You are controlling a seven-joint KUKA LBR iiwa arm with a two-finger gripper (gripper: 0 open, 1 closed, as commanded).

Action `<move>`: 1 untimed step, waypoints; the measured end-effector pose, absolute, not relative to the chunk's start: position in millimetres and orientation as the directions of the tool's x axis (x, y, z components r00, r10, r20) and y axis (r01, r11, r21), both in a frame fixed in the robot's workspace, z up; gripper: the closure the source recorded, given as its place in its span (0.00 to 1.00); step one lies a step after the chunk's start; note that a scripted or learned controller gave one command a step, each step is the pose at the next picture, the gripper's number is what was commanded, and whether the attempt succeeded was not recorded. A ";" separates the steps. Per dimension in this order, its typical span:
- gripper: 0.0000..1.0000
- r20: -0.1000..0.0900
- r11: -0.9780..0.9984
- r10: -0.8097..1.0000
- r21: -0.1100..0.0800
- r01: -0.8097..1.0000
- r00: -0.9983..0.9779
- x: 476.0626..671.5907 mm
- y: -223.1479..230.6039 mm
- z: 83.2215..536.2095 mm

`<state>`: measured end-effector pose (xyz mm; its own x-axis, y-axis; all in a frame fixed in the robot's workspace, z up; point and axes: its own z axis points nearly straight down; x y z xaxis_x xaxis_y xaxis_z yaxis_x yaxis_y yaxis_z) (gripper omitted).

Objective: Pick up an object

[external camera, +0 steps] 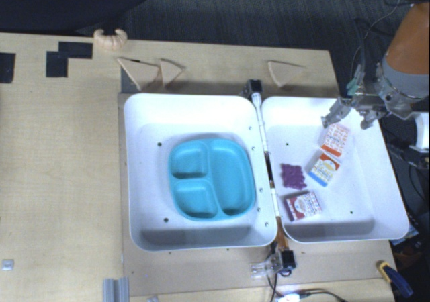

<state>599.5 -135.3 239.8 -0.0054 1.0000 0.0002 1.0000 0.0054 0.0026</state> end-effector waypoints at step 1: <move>0.00 0.001 0.002 1.000 -0.002 1.000 -0.002 556.0 -165.0 118.0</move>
